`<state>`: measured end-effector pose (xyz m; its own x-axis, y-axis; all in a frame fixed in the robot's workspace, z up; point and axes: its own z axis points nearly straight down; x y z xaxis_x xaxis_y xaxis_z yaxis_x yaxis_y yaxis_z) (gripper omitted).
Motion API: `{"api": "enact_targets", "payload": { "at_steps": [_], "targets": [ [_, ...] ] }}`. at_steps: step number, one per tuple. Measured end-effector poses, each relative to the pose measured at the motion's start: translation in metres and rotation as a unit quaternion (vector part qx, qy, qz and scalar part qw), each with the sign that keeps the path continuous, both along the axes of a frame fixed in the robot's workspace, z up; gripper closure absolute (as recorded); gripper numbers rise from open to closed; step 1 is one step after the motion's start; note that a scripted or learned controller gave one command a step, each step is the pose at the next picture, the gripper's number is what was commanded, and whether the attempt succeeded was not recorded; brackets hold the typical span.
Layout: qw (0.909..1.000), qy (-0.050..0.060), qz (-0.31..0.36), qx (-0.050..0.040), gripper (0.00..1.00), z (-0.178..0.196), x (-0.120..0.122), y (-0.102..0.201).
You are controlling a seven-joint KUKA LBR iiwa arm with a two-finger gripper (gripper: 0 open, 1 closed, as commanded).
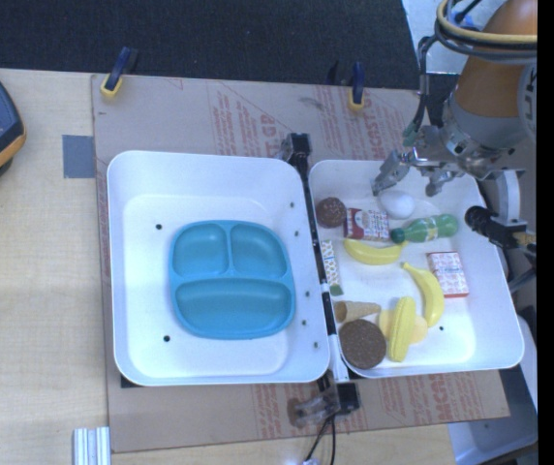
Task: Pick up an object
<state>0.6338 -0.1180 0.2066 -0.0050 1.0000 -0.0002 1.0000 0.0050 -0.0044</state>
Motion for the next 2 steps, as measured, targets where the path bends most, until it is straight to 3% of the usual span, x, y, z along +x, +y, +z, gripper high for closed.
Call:
{"api": "enact_targets", "payload": {
  "at_steps": [1,2],
  "targets": [
    [1.0,0.001,-0.004,-0.0005,0.0,0.016,-0.059,-0.046],
    [1.0,-0.002,-0.001,-0.0022,0.0,-0.118,-0.098,-0.073]
  ]
}}
